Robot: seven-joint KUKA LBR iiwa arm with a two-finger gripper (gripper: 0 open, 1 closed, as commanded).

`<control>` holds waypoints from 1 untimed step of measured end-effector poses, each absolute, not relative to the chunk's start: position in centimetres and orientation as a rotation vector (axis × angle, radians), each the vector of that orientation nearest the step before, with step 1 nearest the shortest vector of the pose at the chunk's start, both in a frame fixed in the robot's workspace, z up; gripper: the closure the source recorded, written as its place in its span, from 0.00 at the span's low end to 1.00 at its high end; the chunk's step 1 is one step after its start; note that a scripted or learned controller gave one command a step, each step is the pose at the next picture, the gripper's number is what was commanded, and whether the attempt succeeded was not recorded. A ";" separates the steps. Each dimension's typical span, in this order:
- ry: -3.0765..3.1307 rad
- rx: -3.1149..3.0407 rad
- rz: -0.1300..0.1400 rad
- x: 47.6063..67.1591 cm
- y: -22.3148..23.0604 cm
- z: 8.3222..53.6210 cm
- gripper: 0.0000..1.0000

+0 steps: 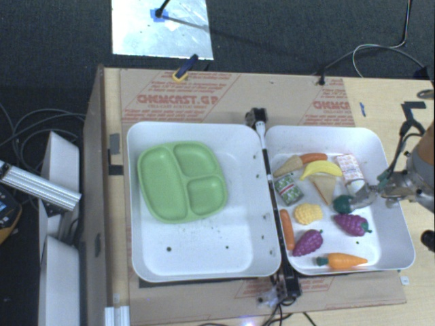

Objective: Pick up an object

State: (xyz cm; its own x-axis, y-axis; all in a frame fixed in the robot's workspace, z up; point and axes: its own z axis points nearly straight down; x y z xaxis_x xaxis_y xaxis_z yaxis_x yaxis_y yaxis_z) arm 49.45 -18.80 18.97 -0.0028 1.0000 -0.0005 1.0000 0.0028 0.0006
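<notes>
While low in the right bin (380,141), reaching from the right: gripper (360,197) just beside a dark green toy (342,204), near purple grapes (351,223). Nothing lifted yet; grasp and raise remaining. Cannot tell about the jaws. Glossy moulded plastic, smooth banana (321,170), knobbly corn (308,214).

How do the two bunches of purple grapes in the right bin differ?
The upper grape bunch lies nearer the gripper, by the bin's right side; the lower grape bunch lies nearer the divider, beside the slim carrot. The upper bunch lies roughly level, while the lower one tilts diagonally. Both are purple toy grapes in the right bin.
</notes>
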 end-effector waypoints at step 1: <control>2.223 2.217 0.002 51.3 -17.4 8.4 0.00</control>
